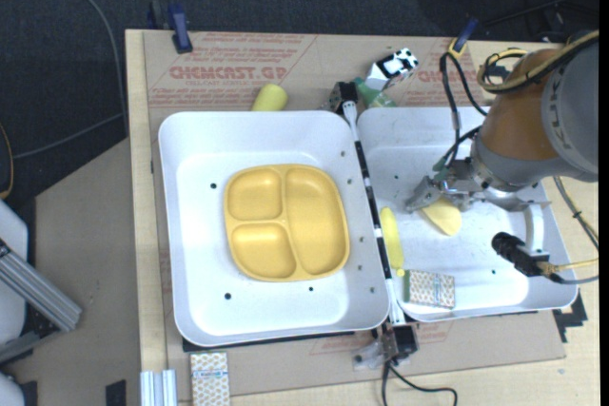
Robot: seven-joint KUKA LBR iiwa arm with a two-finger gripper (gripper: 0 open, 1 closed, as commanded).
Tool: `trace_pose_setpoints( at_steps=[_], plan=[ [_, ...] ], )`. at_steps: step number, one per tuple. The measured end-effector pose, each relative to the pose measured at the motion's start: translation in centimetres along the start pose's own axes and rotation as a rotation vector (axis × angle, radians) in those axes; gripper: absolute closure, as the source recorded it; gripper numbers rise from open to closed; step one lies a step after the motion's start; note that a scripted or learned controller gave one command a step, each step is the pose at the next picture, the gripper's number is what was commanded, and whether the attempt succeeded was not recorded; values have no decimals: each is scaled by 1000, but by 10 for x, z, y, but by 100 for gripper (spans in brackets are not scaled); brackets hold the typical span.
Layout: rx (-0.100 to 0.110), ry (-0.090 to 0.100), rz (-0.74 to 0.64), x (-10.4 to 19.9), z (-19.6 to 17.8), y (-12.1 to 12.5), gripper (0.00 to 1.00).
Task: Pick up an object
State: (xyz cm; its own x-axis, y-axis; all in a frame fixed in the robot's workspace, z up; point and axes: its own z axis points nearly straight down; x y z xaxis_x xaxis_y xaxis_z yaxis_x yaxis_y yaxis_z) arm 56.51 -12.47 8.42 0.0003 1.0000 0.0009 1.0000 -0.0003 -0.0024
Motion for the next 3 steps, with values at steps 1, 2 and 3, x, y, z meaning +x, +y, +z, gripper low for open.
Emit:
trace_pose_setpoints(
  at_steps=[1, 2, 3],
  plan=[
    [-5, -1, 0, 0, -11, 1, 100],
    [-4, -1, 0, 0, -11, 1, 0],
    [0, 1, 0, 29, 0, -43, 0]
  ],
)
